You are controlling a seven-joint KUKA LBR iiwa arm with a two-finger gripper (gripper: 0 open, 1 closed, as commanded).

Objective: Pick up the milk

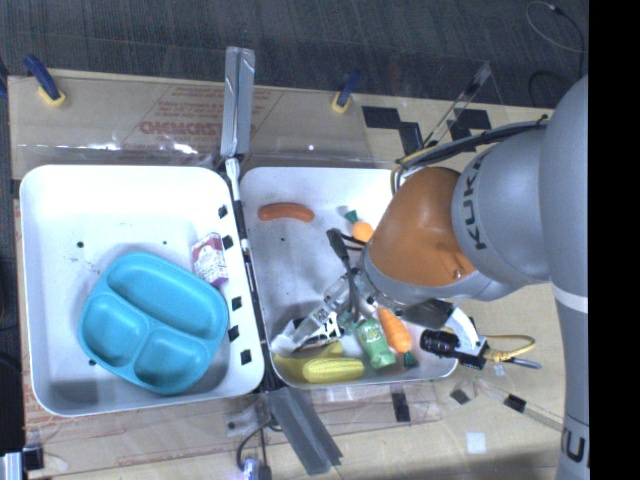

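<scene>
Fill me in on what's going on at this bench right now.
A grey KUKA arm reaches from the right into the right bin, its gripper low over a pile at the near edge: a corn cob, a green bottle, a carrot and a black-and-white carton, probably the milk. Nothing is visibly held. A sausage lies apart. The left bin holds a blue divided plate and a small packet.

A small white milk carton (303, 331) with black markings is lying on its side, its long axis slanting across the view. It is sitting just beside the gripper (343, 304), to the gripper's lower left in the camera view, its near end seeming to touch the gripper.
</scene>
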